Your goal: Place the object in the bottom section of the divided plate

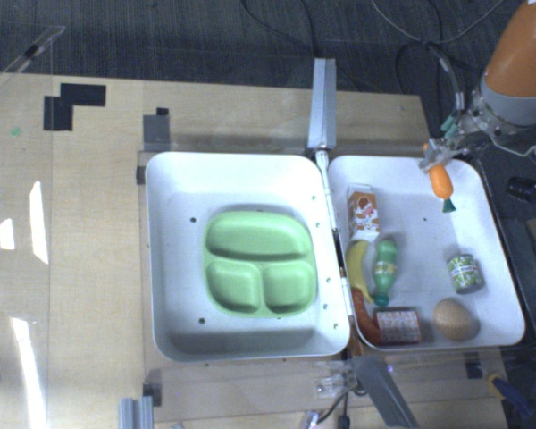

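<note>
Hanging from the gripper (439, 156) at upper right, the carrot (441, 184) is lifted but the plate (259, 262) at center left awaits it.

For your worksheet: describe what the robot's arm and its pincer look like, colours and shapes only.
The arm has a rounded orange band above a grey wrist section. The pincer is small, metallic grey, with thin parts. Black cables loop across the dark floor behind it.
</note>
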Controlling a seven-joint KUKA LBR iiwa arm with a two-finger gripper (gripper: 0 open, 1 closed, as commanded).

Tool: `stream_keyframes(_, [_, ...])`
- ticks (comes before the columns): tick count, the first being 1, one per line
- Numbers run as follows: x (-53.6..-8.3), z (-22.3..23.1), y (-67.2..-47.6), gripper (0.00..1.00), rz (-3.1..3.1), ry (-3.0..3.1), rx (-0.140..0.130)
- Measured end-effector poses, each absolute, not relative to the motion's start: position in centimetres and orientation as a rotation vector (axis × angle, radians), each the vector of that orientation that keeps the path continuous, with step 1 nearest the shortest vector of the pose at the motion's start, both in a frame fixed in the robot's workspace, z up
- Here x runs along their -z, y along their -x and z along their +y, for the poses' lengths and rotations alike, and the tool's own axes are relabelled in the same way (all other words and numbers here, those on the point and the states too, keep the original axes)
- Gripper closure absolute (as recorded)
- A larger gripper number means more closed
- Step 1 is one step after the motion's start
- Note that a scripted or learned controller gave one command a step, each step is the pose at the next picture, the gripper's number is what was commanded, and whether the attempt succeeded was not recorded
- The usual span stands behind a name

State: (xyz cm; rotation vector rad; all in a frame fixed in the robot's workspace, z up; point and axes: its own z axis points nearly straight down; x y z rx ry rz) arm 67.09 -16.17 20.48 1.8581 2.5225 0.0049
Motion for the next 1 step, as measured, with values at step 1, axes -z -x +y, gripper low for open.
stream_keyframes(1, [-15.53,-14.76,-62.75,1.00,2.623,-1.719,-0.005])
